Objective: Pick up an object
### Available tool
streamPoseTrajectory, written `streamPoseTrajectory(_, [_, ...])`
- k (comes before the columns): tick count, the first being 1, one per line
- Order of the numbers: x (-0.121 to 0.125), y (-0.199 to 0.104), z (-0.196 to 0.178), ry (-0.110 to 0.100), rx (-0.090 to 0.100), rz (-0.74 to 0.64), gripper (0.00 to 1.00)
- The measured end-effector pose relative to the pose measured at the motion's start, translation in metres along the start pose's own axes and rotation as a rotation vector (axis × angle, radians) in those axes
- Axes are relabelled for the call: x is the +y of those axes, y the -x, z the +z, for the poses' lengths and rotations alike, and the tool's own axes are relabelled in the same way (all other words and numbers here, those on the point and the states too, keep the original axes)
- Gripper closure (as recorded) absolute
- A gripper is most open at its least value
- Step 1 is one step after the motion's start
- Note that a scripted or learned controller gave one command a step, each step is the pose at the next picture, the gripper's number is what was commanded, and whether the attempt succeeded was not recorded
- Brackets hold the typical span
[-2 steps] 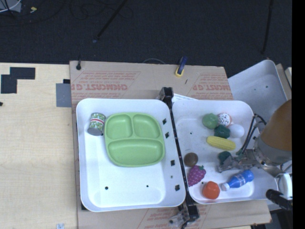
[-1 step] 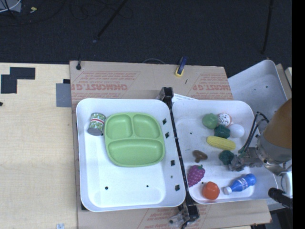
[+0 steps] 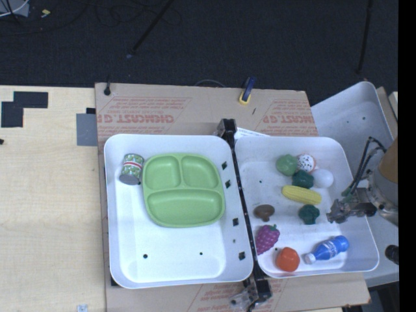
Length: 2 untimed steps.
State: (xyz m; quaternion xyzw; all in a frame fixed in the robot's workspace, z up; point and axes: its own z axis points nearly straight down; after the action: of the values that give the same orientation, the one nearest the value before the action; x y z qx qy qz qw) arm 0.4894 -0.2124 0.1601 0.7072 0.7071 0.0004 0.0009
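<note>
Two shallow white bins sit side by side: the left bin and the right bin. The left bin carries two things: one green divided plate near its middle and one small can at its far left corner. The right bin carries nine small things: one green leafy vegetable, one white and red ball, one dark green piece, one white round piece, one corn cob, one more dark green piece, one brown mushroom, one purple grape bunch, one red tomato and one blue bottle towards the near right corner, making ten.
</note>
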Motion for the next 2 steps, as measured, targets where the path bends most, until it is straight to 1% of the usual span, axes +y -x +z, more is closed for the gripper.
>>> streamPoseTrajectory(1, [0.002, 0.001, -0.042, 0.000, 0.000, -0.001, 1.00])
streamPoseTrajectory(2, [0.003, 0.001, -0.069, -0.001, 0.001, -0.001, 1.00])
